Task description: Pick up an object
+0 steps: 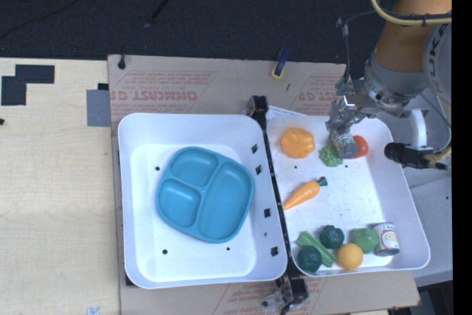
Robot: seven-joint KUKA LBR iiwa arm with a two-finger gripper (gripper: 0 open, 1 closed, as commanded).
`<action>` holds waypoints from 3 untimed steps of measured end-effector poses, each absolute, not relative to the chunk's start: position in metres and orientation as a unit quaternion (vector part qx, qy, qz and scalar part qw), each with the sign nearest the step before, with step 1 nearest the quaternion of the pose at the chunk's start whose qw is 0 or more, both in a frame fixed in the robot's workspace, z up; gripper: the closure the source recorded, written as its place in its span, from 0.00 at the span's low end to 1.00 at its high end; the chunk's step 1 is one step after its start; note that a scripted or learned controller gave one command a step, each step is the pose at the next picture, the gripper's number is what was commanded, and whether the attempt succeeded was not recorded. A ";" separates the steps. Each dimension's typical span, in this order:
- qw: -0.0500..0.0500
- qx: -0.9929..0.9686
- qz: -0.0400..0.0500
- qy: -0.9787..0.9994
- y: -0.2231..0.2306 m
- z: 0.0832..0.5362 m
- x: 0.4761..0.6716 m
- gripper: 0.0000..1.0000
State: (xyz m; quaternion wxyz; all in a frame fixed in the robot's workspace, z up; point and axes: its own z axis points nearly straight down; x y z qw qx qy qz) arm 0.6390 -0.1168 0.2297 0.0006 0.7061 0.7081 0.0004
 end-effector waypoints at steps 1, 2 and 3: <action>-0.002 0.706 0.000 0.708 -0.067 0.239 0.619 1.00; -0.003 0.706 -0.002 0.708 -0.025 0.227 0.601 1.00; -0.003 0.706 -0.002 0.709 0.028 0.217 0.580 1.00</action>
